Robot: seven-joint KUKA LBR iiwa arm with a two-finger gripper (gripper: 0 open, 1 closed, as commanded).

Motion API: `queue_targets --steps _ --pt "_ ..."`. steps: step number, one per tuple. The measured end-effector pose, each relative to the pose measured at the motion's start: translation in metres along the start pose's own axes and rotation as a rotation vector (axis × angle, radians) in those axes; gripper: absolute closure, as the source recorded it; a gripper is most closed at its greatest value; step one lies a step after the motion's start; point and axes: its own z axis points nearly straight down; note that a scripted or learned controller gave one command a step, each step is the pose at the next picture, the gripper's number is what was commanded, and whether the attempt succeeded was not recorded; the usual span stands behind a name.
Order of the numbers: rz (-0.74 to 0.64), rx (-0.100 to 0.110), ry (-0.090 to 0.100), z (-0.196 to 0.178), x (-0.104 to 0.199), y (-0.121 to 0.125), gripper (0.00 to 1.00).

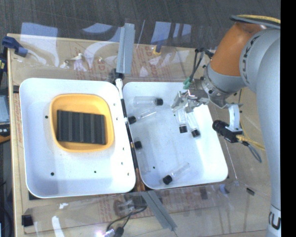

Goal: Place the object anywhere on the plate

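The arm, rising closest to the lens with its orange band, hangs its tool over the right bin at about two o'clock; whether the tool is clenched or released cannot be told. Just below it, at six o'clock, lie two clear vials with black caps. Others rest toward ten o'clock and at the bin's six o'clock, while the yellow plate sits in the left bin on the surface.

Plate in left bin — vials in right bin
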Motion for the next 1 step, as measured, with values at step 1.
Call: queue_targets --steps 1 --pt "-0.132 0.002 -0.001 -0.0021 0.0538 -0.0183 1.00"
